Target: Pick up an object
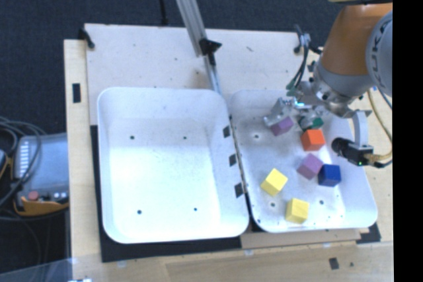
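My gripper hangs low over the back part of the right bin, under the grey and orange arm. A small purple block lies right at the gripper's tip, touching or nearly touching it. A green piece peeks out just right of the gripper, partly hidden by it. An orange block sits just in front of that. Farther forward lie a larger purple block, a blue block and two yellow blocks.
The left bin stands beside the right one, their walls meeting near the middle. A slanted metal rail rises behind the bins. A black clip with cable hangs off the arm over the right bin's edge.
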